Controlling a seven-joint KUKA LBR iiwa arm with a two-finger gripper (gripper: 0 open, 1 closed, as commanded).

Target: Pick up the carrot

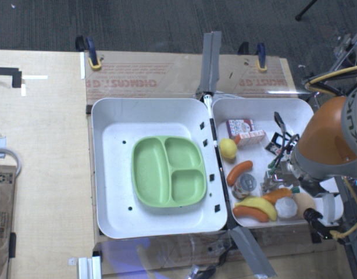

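Jaws (275,176) low in the right bin (295,106), right by the carrot (277,195); I can't tell their state.

I see my arm (327,141) reaching in from the right, orange band over the bin's right side. Carrot lies near the bin's front edge, just under the jaws, touching the banana (259,205); contact with the jaws I can't make out. Beside it: a white ball (286,208), a sausage (251,214) in front of the banana, another sausage (239,171) further left, a round can (246,183), a lemon (227,149), a red-white carton (243,129). Left bin (109,156) holds a green divided plate (168,171). Both bins sit on the counter (39,127).
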